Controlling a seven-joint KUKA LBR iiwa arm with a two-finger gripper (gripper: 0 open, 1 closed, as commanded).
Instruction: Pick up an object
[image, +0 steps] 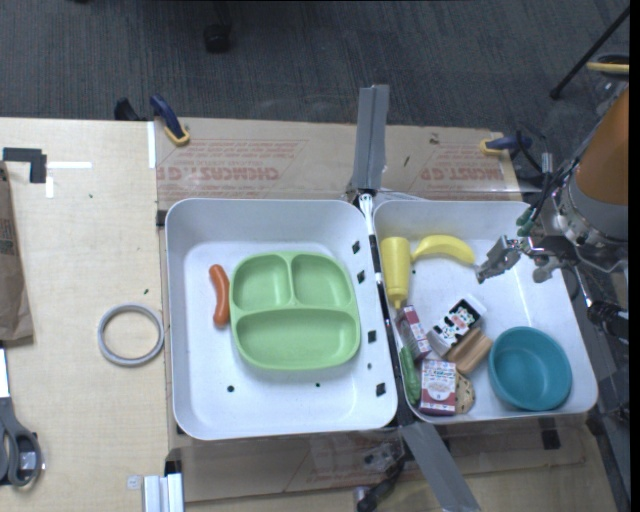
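The gripper (508, 256) is seen over the right bin (580, 345), near the banana (445, 248). Whether it is released or clenched cannot be told. A yellow bottle (395, 268), a teal bowl (530, 367) and small cartons (438, 386) are held in that bin. A green divided plate (295, 310) and an orange sausage (219, 294) are held in the left bin (185, 330).

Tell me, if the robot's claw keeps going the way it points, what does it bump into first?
Probably the banana. The gripper points left from the right bin's upper right, and the banana lies nearest that way, the yellow bottle beyond. Height is unclear, so it might pass above.
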